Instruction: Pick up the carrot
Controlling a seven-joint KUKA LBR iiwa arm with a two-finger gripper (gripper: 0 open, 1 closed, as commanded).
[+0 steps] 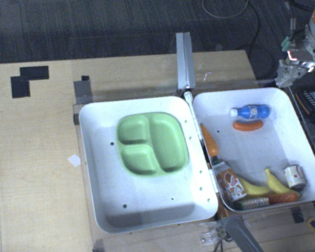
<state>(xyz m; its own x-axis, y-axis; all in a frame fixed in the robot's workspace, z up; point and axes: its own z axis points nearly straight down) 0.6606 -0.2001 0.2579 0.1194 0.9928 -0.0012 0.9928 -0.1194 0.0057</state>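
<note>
**Carrot against the right bin's left wall, arm off at the far right**

A pale wooden bench [34, 182] fills the left of the view, with black blocky marks near its far edge and dark carpet beyond it, where a thin cable [233, 1] loops across the floor. The left bin [105, 213] sits on the bench and holds a green sectioned tray [151, 143], lying flat near the bin's middle. A grey metal bar [185, 63] runs from the far side down to the seam between the two bins.

Just right of that seam, in the right bin [300, 134], the carrot [209, 142] lies tight along the left wall. Its long axis runs roughly parallel to the wall, from far to near, leaning slightly rightward at the near end. Which end is the tip I cannot tell.

Further right, a blue bottle [251, 111] lies touching an orange-red sausage-shaped item [248, 125]. Along the near wall are a printed carton [231, 185], bananas [263, 184] and a small can [294, 176].

The gripper [292, 70] is at the far right, outside the bin's far right corner, well apart from the carrot; whether its claw is open or closed cannot be told.
</note>
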